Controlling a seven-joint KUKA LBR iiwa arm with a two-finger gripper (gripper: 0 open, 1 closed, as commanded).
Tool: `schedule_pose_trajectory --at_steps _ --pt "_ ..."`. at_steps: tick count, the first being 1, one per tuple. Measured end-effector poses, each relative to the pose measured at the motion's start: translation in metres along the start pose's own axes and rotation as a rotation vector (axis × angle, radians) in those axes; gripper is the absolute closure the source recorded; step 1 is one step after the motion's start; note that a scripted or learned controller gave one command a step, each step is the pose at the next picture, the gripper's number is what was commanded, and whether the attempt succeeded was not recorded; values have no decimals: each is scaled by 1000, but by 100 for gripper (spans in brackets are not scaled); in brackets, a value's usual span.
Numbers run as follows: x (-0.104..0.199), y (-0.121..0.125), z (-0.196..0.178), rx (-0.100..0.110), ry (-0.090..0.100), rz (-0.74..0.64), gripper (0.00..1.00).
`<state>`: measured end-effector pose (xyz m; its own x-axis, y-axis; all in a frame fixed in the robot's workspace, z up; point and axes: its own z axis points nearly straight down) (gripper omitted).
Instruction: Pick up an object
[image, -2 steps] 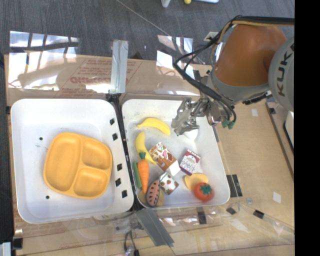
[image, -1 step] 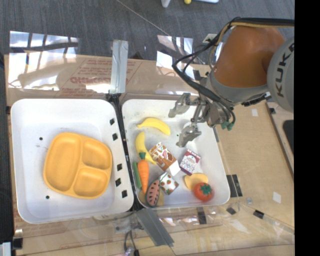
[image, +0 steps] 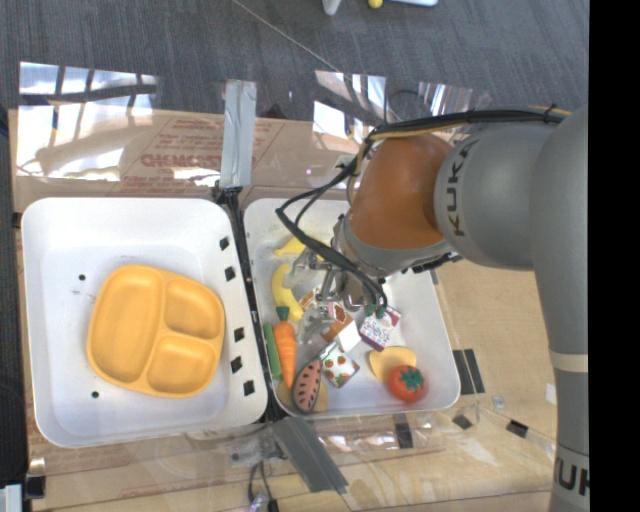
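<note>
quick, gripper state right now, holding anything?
gripper: down among the toy food in the right bin; open or closed cannot be told, and nothing is visibly held.

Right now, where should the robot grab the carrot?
Probably the carrot at its thick orange middle, coming straight down, fingers closing across its width. It lies flat and lengthwise by the bin wall, with a melon slice crowding its lower end, so the middle is freest.
</note>
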<state>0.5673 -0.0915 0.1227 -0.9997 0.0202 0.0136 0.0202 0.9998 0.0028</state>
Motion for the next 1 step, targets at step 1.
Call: schedule_pose_trajectory --at_steps 1 --pt "14 -48 4 1 -13 280 0"
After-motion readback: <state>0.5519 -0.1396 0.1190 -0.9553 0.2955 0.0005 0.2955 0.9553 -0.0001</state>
